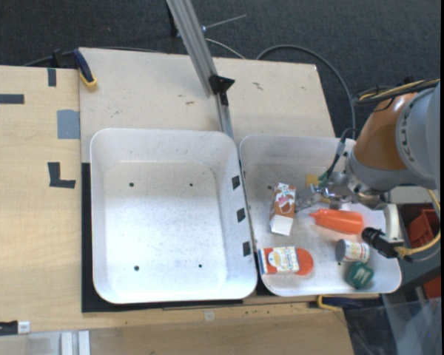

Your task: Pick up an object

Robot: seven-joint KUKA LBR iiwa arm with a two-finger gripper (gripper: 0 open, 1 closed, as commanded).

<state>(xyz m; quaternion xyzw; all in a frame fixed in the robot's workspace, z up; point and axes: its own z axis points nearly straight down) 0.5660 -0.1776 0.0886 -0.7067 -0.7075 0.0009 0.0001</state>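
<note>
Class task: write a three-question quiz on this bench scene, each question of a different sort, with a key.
1. True or false: the orange carrot-shaped toy lies in the left bin.
2. Which thing lies nearest the right bin's front left corner? A. red and white packet B. green item C. small carton
3. Fill in: the tool hangs over the ___ bin.

Key: 1 false; 2 A; 3 right.

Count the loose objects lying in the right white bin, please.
4, perhaps more behind the arm: small red-and-white carton centre, orange plastic carrot right, flat red-and-white packet at front, green object in the front-right corner.
</note>
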